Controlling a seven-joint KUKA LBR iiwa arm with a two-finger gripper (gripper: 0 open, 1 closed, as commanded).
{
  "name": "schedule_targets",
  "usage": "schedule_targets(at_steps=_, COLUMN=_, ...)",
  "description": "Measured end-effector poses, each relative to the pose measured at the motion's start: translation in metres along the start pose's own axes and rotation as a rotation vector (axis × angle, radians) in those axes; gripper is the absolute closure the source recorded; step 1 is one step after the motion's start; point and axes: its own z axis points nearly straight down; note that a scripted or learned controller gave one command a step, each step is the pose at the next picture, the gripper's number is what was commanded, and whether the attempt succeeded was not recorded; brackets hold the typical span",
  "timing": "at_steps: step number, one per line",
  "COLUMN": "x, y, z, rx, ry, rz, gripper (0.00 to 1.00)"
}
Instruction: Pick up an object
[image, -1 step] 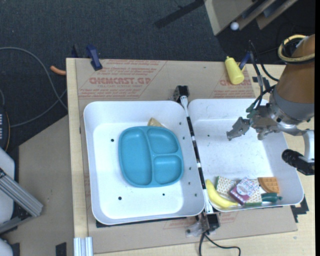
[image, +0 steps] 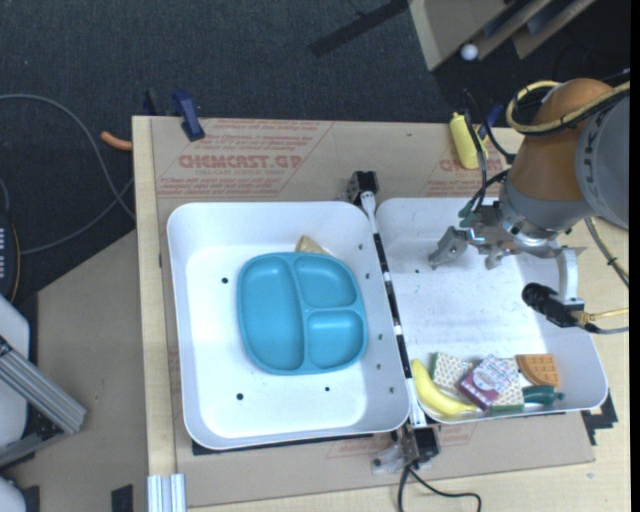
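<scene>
My gripper (image: 468, 252) hangs over the back part of the right bin (image: 470, 310). Its two fingers are spread open and there is only bare white floor between them. Along that bin's front edge lie a yellow banana (image: 436, 393), a checkered packet (image: 450, 369), a pink wrapped item (image: 490, 378), an orange waffle-like square (image: 538, 369) and a green-handled tool (image: 538, 399). All of these lie well in front of the gripper and apart from it.
The left bin (image: 200, 300) holds a blue divided plate (image: 300, 310), with a tan scrap (image: 311, 244) peeking out behind it. A black divider (image: 385, 290) runs between the bins. A yellow object (image: 465, 140) lies on the bench behind the right bin.
</scene>
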Motion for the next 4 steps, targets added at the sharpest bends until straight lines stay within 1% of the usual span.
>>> schedule_targets(at_steps=1, x=-0.015, y=-0.116, z=0.050, rx=0.000, ry=0.001, rz=0.001, gripper=0.00)
schedule_targets(at_steps=2, x=-0.098, y=-0.066, z=0.049, rx=-0.002, ry=0.002, rz=-0.001, gripper=0.00)
schedule_targets(at_steps=3, x=-0.098, y=-0.066, z=0.039, rx=-0.004, ry=0.000, rz=0.000, gripper=1.00)
schedule_targets(at_steps=4, x=-0.078, y=-0.015, z=0.049, rx=-0.003, ry=-0.001, rz=-0.002, gripper=1.00)
